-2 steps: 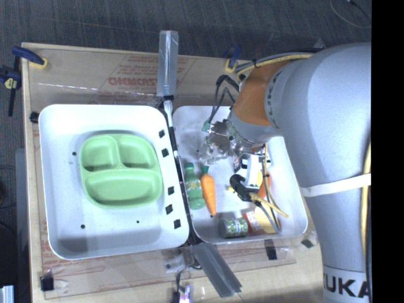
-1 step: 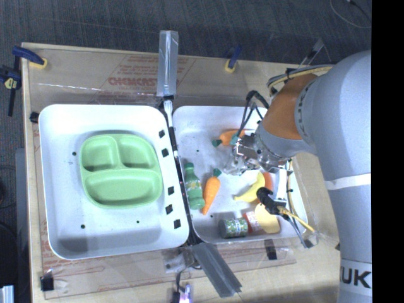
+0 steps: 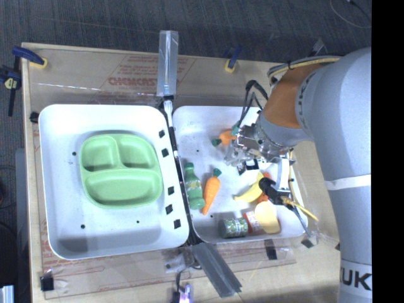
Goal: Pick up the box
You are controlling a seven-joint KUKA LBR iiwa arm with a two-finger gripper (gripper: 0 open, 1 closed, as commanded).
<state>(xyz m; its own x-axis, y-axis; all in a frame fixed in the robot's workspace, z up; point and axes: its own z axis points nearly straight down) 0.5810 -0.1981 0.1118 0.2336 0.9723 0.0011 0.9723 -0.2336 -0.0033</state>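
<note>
The arm (image 3: 341, 169) reaches over the right bin (image 3: 189, 122); the gripper (image 3: 249, 153), its opening indiscernible, should first locate the box, unidentifiable amid the clutter.

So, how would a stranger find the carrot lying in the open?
Look in the right bin, near its left wall. Beside the green bottle lies the carrot, slanted. It is orange with a green top, and nothing covers it.

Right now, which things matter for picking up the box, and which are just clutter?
Job: gripper; pale yellow block, possibly the box.
Clutter: carrot, green bottle, banana, can, green tray.
</note>
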